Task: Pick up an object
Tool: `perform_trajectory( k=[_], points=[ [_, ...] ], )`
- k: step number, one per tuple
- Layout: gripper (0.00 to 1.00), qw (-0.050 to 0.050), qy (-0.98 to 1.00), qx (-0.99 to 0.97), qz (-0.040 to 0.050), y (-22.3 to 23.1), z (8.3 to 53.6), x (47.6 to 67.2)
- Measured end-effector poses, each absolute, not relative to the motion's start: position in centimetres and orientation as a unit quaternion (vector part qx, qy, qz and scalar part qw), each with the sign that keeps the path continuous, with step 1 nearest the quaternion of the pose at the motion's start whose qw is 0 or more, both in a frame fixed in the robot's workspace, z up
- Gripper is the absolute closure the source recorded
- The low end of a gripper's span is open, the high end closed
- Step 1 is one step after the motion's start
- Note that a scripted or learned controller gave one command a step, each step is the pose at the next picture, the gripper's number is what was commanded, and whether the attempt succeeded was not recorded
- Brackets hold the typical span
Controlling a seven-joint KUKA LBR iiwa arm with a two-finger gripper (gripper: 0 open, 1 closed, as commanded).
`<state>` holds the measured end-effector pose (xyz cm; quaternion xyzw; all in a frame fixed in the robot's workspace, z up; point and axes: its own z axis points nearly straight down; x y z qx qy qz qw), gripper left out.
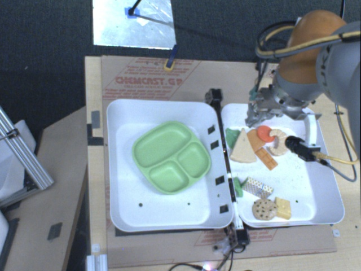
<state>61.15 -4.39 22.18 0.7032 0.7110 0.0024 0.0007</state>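
Cardboard (149,79) under the bins reads "CHEMCAST".

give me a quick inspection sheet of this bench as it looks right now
surface: two white bins side by side, left bin, right bin, on a cardboard sheet
job's things: toy food in the right bin: tan wedge, red piece, orange stick, cookie, yellow block
clutter: green divided plate in the left bin
grippers: gripper low over the right bin's far end, above the food pile
cables: yellow-and-black cable across the right bin
surroundings: foil square on dark carpet
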Motion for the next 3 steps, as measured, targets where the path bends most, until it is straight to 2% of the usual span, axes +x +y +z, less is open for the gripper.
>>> perform_trajectory(
  k=[1, 2, 3],
  points=[
    [1.00, 0.001, 0.711, 0.703, 0.0027, 1.1, 23.2, 64.1],
    [1.00, 0.001, 0.710, 0.704, 0.0023, 5.9, 22.1, 67.7],
    [1.00, 0.000, 0.707, 0.707, -0.0001, 5.3, 21.5, 66.4]
  ],
)
